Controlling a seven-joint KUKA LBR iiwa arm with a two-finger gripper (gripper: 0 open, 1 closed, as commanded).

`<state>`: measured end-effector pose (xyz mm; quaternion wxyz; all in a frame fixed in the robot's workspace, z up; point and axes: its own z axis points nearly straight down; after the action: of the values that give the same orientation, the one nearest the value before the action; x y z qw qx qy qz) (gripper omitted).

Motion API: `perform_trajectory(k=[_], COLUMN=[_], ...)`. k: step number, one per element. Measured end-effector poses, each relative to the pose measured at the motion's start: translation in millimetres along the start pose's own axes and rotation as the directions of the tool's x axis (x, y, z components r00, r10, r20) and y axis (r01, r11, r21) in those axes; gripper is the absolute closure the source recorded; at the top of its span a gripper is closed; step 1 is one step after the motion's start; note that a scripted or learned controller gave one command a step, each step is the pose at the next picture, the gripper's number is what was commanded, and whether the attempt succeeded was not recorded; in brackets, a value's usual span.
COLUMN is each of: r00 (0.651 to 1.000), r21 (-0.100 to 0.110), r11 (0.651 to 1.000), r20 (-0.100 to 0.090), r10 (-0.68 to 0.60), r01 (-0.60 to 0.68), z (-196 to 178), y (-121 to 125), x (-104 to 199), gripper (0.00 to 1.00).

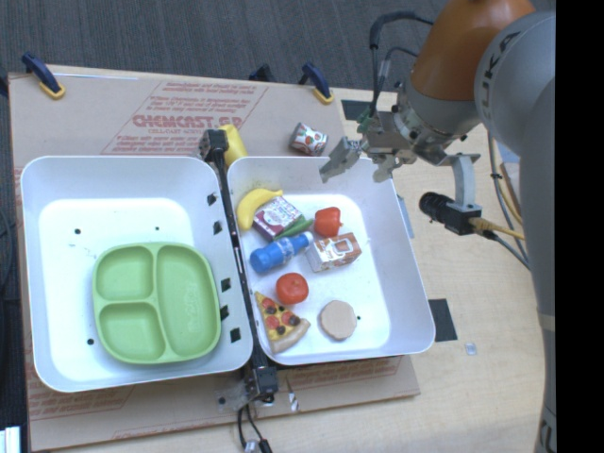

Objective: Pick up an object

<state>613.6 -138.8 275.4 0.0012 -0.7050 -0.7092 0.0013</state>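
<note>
My gripper [361, 161] hovers open above the far right rim of the right bin [401, 281], with nothing between its fingers. In that bin lie a banana [255, 203], a maroon carton [276, 217], a red pepper [327, 222], a blue bottle [278, 251], a small red-and-white box [335, 251], a tomato [292, 288], a pizza slice [280, 322] and a tan round cookie [337, 320]. All of them sit below and to the left of the gripper.
The left bin [57, 215] holds a green divided plate [156, 301]. A small red-and-white packet [309, 140] and a yellow object [232, 143] rest on the cardboard behind the bins. Blue clamps [317, 80] grip the board's far edge.
</note>
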Motion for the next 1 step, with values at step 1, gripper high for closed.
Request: perform_trajectory(k=[1], r00=[1.000], r21=[-0.003], r11=[1.000], r20=[0.001], r10=[-0.002], r01=[0.002], z=[182.2], y=[-0.2], x=[41.9], gripper=[0.00])
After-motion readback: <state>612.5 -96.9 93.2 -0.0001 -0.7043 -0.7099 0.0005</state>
